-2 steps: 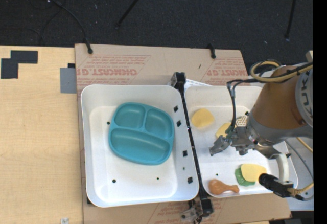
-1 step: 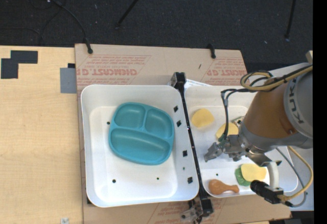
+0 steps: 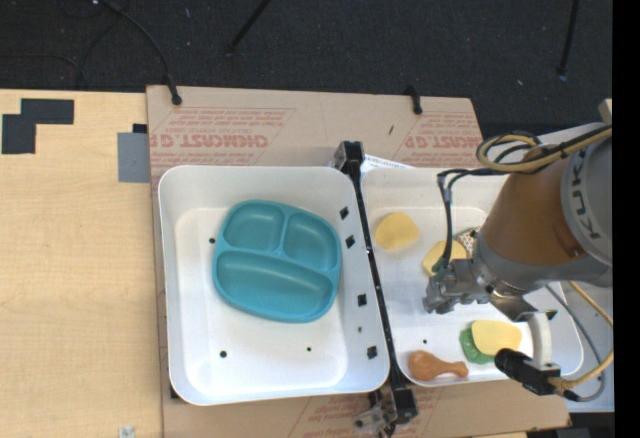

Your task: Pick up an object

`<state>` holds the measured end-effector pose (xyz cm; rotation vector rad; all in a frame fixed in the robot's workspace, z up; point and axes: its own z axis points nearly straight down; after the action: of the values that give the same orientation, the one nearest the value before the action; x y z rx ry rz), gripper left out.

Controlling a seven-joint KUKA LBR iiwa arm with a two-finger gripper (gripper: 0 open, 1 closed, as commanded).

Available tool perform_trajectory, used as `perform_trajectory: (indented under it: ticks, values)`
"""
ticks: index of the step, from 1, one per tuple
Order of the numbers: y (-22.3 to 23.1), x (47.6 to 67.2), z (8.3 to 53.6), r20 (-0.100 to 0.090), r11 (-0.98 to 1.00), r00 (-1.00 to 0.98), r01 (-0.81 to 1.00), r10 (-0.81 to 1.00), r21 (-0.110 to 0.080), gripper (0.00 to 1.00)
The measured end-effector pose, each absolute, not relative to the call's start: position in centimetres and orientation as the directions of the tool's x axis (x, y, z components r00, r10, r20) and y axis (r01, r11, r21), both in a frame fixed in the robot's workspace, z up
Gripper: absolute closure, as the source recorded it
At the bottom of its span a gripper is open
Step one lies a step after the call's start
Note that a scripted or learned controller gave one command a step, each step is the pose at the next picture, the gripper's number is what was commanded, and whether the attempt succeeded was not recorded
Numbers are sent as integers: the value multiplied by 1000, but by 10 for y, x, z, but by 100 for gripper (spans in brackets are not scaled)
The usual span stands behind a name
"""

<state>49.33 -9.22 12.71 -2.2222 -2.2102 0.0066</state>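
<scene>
The gripper point(image 3: 440, 298) is low in the middle of the right bin point(image 3: 420, 346), hanging from the orange-banded wrist point(image 3: 530, 221). Just above it lies a yellow piece point(image 3: 441, 255), partly hidden by the wrist. A pale yellow round item point(image 3: 396, 231) lies at the bin's upper left. A yellow and green item point(image 3: 490, 340) sits to the gripper's lower right. A brown drumstick-shaped item point(image 3: 436, 366) lies near the front wall.
The left bin point(image 3: 190, 356) bears a teal divided plate point(image 3: 278, 260). A black divider point(image 3: 362, 271) runs between the bins. Cables loop over the arm at the right. A cardboard sheet point(image 3: 300, 131) lies under both bins.
</scene>
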Motion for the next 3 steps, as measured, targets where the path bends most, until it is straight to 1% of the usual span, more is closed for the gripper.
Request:
perform_trajectory:
  ticks: [1, 2, 3]
  values:
    - [-94, 502, 173, 0, 0, 0, 1000, 1000, 1, 100]
    - [-98, 506, 236, 0, 1, -1, 1000, 1000, 4, 100]
    - [-98, 507, 266, 0, 1, -1, 1000, 1000, 1, 100]
